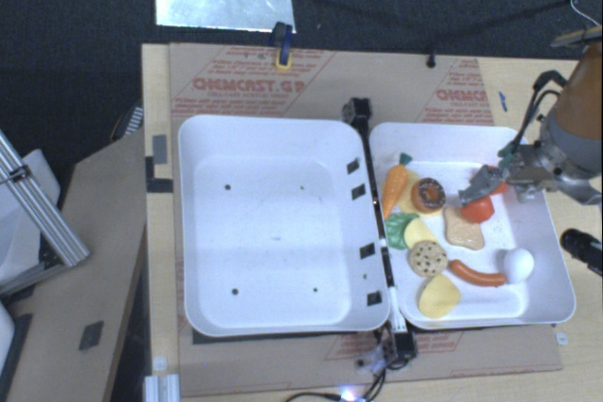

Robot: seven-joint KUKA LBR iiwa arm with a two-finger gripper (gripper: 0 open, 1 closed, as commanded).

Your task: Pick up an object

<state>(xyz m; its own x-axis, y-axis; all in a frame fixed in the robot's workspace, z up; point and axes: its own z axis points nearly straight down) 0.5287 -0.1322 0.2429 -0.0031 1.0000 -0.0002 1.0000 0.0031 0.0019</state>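
So the grey two-finger gripper [478, 188] is down in the right-hand white plastic bin [542, 297], sitting right at the small red tomato-shaped toy [480, 209], which lies toward the far right of the pile. Can't tell from this angle whether it's spread or pinched, or whether it has anything at all.

My guess is the tomato is light hollow plastic, rigid and smooth, so it'll squirt out if pinched off-centre. Best bet is squeezing across its widest part.

It's crowded in there though. A tan toast-shaped slice [464, 231] touches the tomato on its near side, and the brown chocolate-glazed doughnut [429, 193] is just left of it. Further left there's an orange carrot with a green top [396, 182] and a green leafy piece [399, 227]. Nearer the front: a speckled round cookie [427, 258], a reddish sausage [477, 274], a white egg [517, 264] and a yellow rounded piece [438, 297]. The toast is most likely to get nudged or grabbed along.

The left white bin [203, 297] sits alongside.
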